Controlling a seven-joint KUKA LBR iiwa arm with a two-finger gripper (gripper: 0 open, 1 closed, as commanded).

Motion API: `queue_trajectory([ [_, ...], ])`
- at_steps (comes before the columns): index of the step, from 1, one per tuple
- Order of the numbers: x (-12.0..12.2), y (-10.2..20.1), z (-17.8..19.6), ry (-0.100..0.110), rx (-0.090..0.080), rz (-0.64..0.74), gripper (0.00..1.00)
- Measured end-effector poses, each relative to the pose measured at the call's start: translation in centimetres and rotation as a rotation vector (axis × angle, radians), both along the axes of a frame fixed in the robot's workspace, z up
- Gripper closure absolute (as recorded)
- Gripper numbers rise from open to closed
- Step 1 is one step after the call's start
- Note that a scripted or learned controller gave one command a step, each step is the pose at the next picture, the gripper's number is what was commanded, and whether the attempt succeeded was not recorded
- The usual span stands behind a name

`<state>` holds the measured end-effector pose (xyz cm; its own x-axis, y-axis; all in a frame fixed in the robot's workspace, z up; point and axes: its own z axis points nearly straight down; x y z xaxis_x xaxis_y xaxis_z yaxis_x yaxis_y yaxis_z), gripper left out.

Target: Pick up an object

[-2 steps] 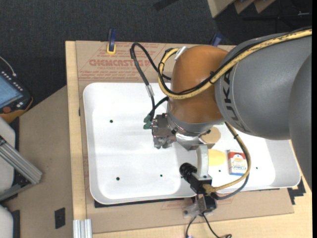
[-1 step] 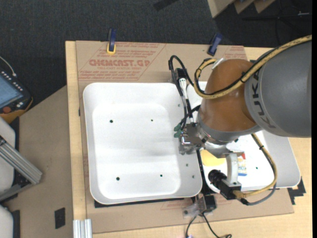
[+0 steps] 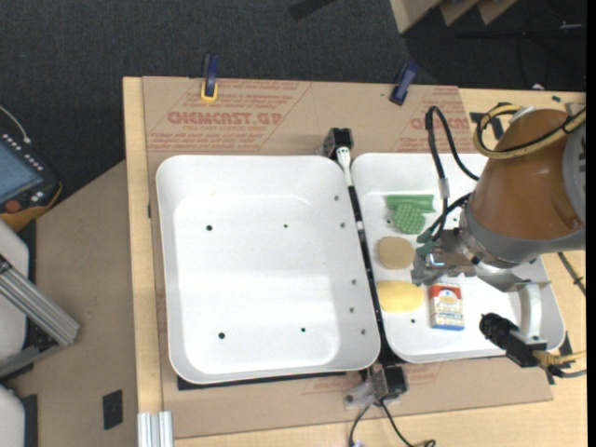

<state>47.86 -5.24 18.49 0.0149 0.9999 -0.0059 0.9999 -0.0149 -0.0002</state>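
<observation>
Now | right bin (image 3: 372,180): 4 objects | gripper (image 3: 430,266) above them

Green dotted block (image 3: 408,211), tan disc (image 3: 394,251), yellow sponge (image 3: 399,296), white bins (image 3: 186,250)

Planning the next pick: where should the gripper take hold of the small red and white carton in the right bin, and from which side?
Probably from straight above, closing across the two long sides of the small carton. It lies flat with those edges exposed. The yellow piece lies to its left and the gripper hangs above its upper left corner.
</observation>
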Motion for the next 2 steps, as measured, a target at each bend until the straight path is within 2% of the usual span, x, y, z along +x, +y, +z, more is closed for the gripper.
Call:
queue_trajectory([
  [1, 6.4, 4.1, 3.1, -0.008, 0.006, 0.019, 1.0],
  [2, 3.2, 0.8, 5.7, -0.001, 0.005, 0.011, 1.0],
])
